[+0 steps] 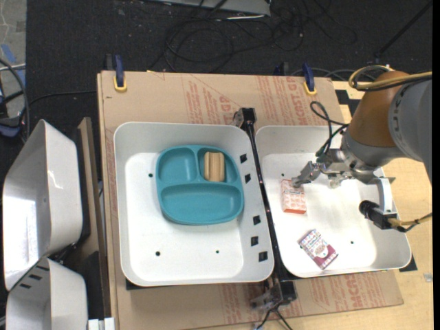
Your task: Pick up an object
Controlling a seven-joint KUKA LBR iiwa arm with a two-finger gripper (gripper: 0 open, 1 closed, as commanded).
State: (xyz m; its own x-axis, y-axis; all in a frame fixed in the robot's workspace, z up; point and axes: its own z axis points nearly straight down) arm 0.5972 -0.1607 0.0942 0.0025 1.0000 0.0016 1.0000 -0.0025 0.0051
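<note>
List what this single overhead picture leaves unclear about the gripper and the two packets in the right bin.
- Gripper: finger state too small and blurred in the camera view.
- Red-and-white packet: label print too small to read.
- Pink packet: label also unreadable.
- Arm: base cut off by the right edge.

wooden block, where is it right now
The wooden block lies in the upper right compartment of the teal divided tray, inside the left bin in the camera view.
</note>
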